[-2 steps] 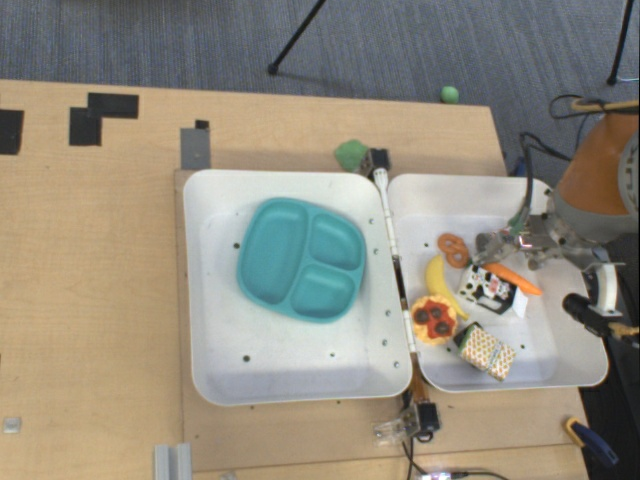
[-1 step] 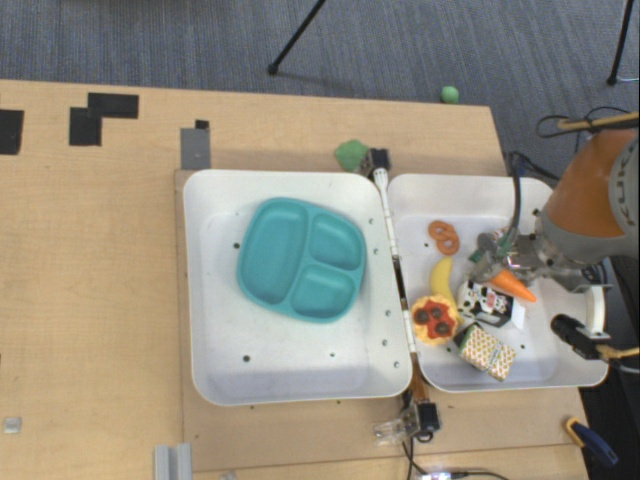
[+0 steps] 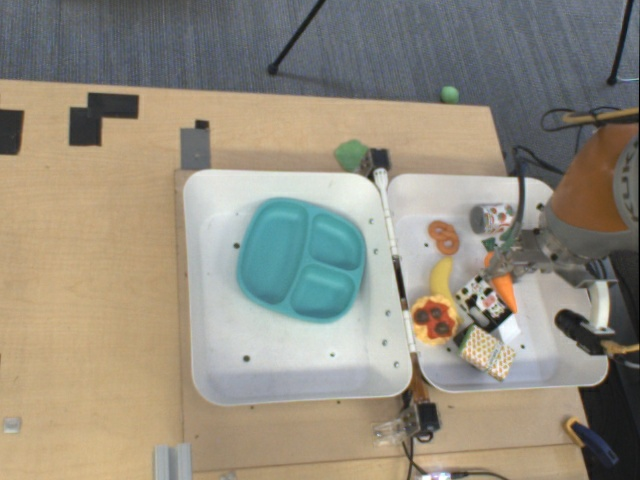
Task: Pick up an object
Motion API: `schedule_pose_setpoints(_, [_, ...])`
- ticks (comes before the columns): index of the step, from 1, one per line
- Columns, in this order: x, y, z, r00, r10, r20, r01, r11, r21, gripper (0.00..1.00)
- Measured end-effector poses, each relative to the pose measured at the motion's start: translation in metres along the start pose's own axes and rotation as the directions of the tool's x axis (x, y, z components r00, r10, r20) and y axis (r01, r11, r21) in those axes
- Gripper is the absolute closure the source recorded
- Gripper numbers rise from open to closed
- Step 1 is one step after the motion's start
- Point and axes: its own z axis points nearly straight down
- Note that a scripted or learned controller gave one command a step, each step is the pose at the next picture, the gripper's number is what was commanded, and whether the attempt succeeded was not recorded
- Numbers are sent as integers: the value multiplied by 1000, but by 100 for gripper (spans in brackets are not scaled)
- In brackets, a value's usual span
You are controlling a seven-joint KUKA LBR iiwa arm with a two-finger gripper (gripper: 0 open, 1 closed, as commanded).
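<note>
The right bin (image 3: 545, 368) holds several small objects: an orange ring (image 3: 443, 235), a small can (image 3: 492, 218), a yellow banana (image 3: 441, 276), a pizza slice (image 3: 433, 318), a black-and-white block (image 3: 478, 299), an orange carrot (image 3: 505, 292) and a patterned box (image 3: 489, 352). My gripper (image 3: 508, 260) reaches in from the right and hangs low over the bin's middle, just above the carrot's upper end and right of the banana. The gripper body hides what lies directly beneath it.
The left bin (image 3: 215, 368) bears a teal divided plate (image 3: 301, 258). A green ball (image 3: 351, 154) rests on the bench behind the bins, and a smaller one (image 3: 450, 94) lies farther back. Cables and a clip (image 3: 410, 423) lie at the front edge.
</note>
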Motion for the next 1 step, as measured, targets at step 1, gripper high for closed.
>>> schedule_pose_setpoints(1, [75,13,-74,1000,-4,-4,4,1000,7,100])
